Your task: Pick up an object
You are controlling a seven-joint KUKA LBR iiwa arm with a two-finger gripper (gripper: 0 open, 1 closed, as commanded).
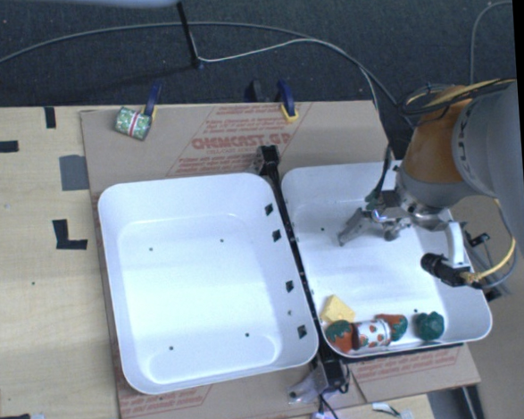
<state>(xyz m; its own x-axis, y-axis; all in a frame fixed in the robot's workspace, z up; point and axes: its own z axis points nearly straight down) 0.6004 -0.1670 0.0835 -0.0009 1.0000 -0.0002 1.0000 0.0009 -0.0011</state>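
Over the right-hand bin (pixel 332 186) the gripper (pixel 357 228) hangs near the bin's middle, pointing left, with bare white floor beneath it. Whether its jaws are wide or narrow I cannot tell; they read as one grey shape, and nothing shows between them.

Everything worth picking lies well apart from it, lined up along the bin's near wall: a yellow wedge (pixel 337 310), a red and green toy (pixel 341 335), a small white can (pixel 374 332) with a red piece beside it, and a green lump (pixel 428 326) toward the corner.

To do this step well, the arm should likely travel toward that near wall before descending. The green lump looks the best choice, since it sits a little clear of the others. The rest touch or nearly touch, so a descent there risks nudging neighbours or striking the wall.
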